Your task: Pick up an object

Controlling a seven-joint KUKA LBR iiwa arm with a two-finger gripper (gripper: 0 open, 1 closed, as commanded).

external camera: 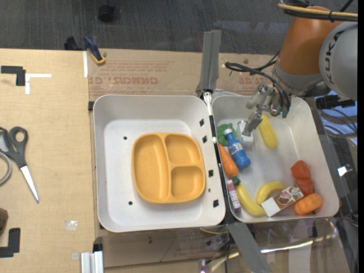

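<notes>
From my station I see the arm (pixel 318 44) reaching in from the right, its gripper (pixel 253 121) hanging low over the upper part of the right bin (pixel 316 131). Whether it is spread or pressed together, I cannot tell. Nothing sits visibly between its tips.

Just to the gripper's right lies a yellow lemon-like piece (pixel 267 132), tilted, close but apparently apart from the tool. Just below and left of it, a blue bottle (pixel 236 150) with a red cap lies slanted, next to a green item (pixel 223 131) against the bin's left wall. A small carrot (pixel 228 164) lies beside the bottle.

Lower in the same bin: two bananas (pixel 259 195), a small brown-and-white carton (pixel 284 200), an orange piece (pixel 307 204), and a red pepper-like piece (pixel 301 174).

The left bin (pixel 108 169) holds a yellow divided tray (pixel 169 168), flat at centre.

On the bench at far left, scissors (pixel 21 161) lie well apart from both bins.
</notes>
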